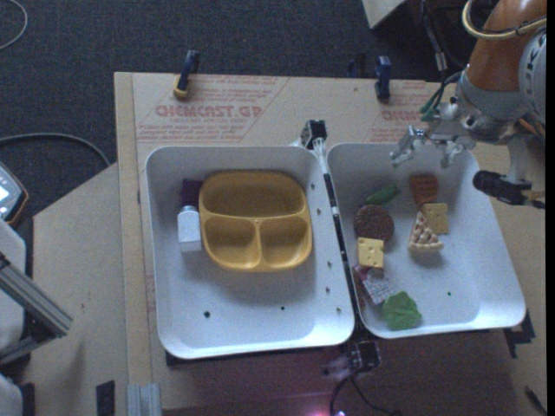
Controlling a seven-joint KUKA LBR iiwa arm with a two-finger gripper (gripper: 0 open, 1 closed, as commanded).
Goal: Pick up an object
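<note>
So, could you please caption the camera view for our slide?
End effector open above the right bin of toy food; yellow divided tray in the left bin.

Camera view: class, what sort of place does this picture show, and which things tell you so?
Probably a robotics lab test bench. A robot arm hangs its end effector over two white bins, one holding toy food. Clamps pin the board, and cables trail on the floor.

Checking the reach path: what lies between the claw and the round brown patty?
In the camera view, a dark green pod lies between the claw and round brown patty.
</note>
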